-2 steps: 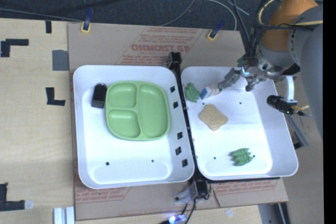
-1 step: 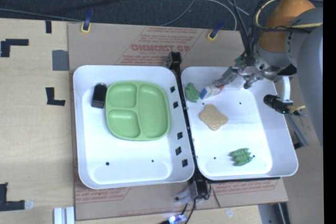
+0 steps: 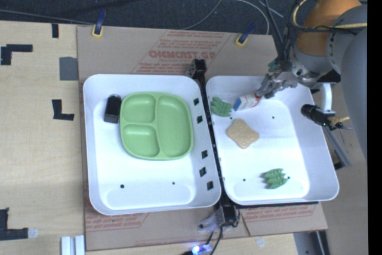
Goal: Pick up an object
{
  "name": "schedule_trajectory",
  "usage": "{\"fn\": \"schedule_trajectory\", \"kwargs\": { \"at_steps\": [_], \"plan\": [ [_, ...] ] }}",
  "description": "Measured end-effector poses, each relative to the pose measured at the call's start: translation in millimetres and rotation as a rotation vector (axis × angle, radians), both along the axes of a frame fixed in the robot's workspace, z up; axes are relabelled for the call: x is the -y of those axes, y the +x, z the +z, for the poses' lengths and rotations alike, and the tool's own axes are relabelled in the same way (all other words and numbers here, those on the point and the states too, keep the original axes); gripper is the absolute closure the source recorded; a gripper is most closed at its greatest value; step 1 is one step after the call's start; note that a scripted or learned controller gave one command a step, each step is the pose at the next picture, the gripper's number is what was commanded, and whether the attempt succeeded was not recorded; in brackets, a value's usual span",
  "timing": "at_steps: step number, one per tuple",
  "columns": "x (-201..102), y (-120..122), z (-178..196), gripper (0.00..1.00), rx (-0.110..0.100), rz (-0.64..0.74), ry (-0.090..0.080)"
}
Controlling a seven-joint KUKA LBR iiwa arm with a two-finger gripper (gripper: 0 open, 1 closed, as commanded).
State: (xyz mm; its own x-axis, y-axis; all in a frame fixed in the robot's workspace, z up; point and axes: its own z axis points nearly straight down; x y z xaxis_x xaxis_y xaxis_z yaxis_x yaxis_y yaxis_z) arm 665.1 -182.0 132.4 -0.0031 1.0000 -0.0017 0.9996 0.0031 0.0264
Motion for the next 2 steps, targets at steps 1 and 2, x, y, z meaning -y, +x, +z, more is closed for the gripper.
{"fn": "schedule_trajectory", "kwargs": {
  "at_steps": [1,2],
  "plan": [
    [0,-3,63,1.00,-0.023,-0.002,0.000],
    [-1,-2,95,1.00,-0.024,-0.001,0.001]
  ]
}}
